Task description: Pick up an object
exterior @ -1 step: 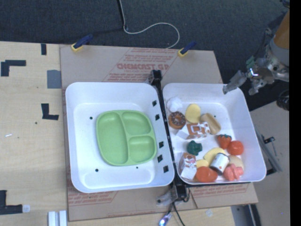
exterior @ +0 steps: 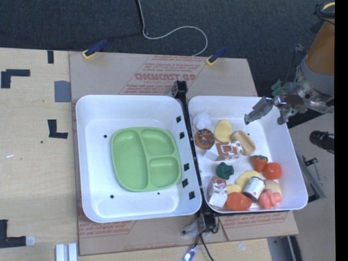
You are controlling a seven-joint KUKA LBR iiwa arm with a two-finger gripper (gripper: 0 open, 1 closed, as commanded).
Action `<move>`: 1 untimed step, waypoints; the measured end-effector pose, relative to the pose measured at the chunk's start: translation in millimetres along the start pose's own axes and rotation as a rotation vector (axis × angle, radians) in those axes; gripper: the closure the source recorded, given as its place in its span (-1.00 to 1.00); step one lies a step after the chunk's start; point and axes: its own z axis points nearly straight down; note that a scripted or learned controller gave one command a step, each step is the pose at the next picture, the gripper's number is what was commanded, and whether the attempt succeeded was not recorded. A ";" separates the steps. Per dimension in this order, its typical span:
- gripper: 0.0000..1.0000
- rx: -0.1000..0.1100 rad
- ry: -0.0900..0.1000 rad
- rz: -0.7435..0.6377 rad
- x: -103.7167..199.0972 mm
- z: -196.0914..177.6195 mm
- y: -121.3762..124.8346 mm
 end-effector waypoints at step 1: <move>-1.00 0.004 0.002 -0.005 102.2 -4.7 -69.8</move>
